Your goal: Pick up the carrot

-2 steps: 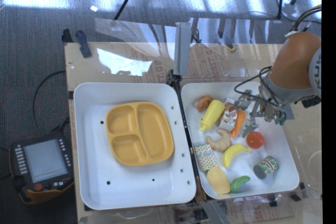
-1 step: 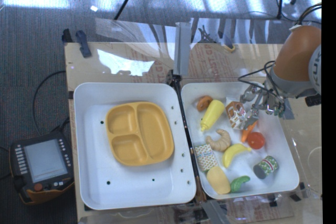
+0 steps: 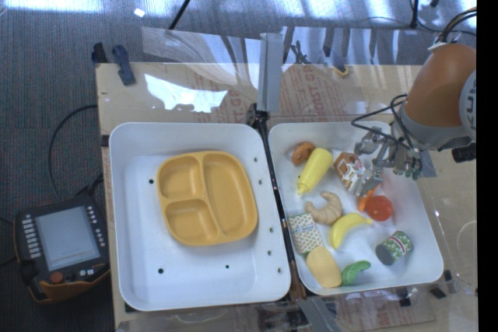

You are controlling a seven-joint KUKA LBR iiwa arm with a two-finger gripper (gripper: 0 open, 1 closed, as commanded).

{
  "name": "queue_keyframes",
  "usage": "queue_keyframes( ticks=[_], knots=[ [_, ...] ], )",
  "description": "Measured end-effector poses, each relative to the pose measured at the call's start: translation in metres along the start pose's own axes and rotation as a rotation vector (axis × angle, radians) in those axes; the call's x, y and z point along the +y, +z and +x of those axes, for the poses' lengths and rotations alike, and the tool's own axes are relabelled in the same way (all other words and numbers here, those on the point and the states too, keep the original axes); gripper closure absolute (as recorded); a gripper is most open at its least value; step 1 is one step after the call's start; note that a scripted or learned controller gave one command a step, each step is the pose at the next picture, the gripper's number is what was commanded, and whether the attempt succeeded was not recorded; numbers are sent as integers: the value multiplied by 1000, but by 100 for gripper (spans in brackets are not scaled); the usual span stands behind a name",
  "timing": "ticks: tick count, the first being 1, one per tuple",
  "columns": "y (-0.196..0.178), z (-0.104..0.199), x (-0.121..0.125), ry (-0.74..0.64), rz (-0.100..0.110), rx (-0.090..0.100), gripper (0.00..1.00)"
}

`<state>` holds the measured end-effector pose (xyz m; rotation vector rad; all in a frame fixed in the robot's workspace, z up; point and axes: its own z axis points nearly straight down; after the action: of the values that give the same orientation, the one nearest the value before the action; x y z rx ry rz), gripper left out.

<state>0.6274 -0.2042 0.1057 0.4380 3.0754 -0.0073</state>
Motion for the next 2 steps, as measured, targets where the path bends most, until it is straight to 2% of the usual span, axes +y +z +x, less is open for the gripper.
queue_keyframes(
  ticks=[1,2],
  knots=[
    [-2,44,3,-153,0,-11,0],
    [15,1,-7,-234,-4,28,0]
  ],
)
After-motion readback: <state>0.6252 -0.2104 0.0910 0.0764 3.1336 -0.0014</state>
